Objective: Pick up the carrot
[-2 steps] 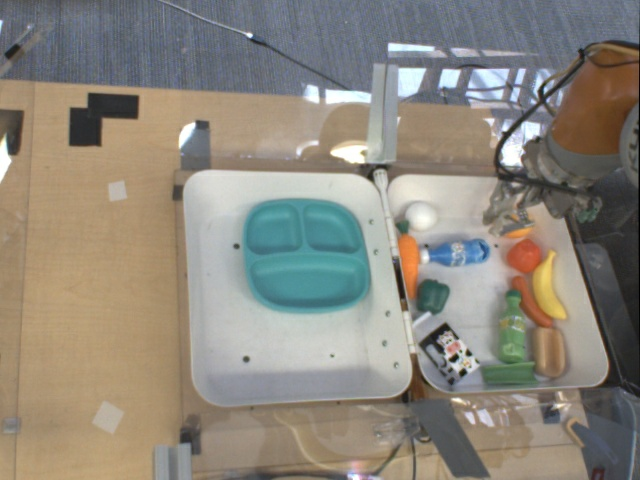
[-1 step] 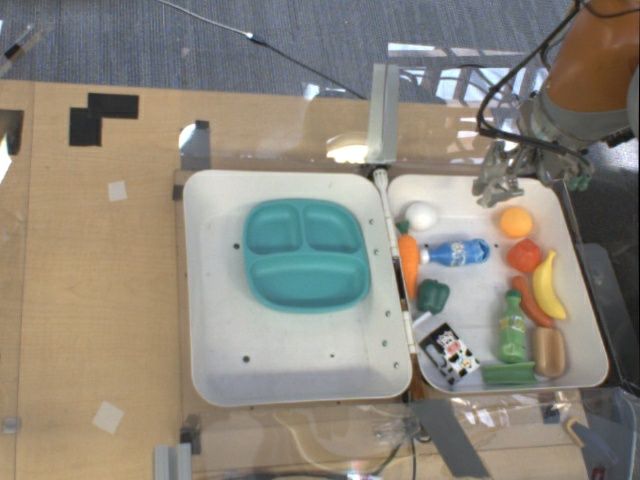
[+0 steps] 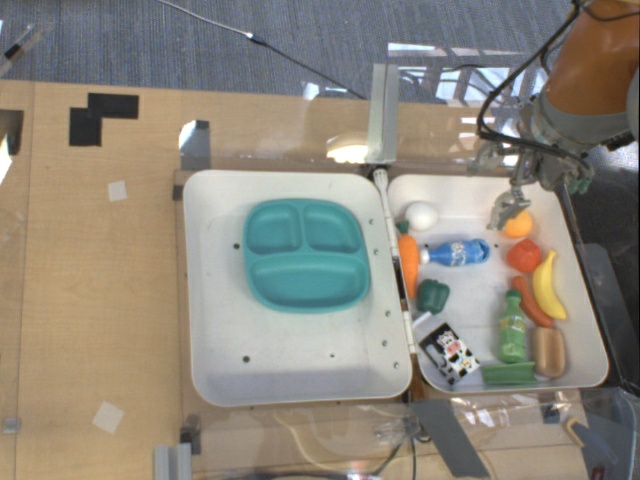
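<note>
The carrot [image 3: 408,259] is a short orange piece lying lengthwise against the left wall of the right bin [image 3: 470,194], just below a white egg [image 3: 419,214]. My gripper [image 3: 509,208] hangs over the back right of that bin, well to the right of the carrot, right beside a small orange fruit [image 3: 518,226]. Nothing is visible between its fingers.
The right bin also holds a blue-labelled bottle [image 3: 456,254], a green pepper [image 3: 433,294], a tomato [image 3: 524,256], a banana [image 3: 548,286], a green bottle [image 3: 513,328], a hot dog [image 3: 549,351] and a black-and-white carton [image 3: 449,352]. A teal divided plate [image 3: 304,254] lies in the left bin [image 3: 215,368].
</note>
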`<action>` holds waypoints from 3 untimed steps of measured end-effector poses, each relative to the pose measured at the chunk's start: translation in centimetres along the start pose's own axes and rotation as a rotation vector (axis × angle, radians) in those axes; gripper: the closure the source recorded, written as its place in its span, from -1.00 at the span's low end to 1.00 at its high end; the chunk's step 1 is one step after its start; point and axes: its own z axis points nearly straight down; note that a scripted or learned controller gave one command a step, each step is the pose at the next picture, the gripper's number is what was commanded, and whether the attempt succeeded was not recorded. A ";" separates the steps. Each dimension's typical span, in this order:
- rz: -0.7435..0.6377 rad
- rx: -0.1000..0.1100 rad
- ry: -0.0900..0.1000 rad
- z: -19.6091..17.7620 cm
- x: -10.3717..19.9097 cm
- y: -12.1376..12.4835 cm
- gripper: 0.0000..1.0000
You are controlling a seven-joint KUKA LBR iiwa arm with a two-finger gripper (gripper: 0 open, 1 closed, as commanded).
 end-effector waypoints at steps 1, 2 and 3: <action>0.063 0.000 0.008 5.3 1.3 -6.2 -1.00; -0.138 -0.001 0.010 10.9 1.2 -6.1 -1.00; -0.140 0.007 -0.011 9.2 0.6 -6.1 1.00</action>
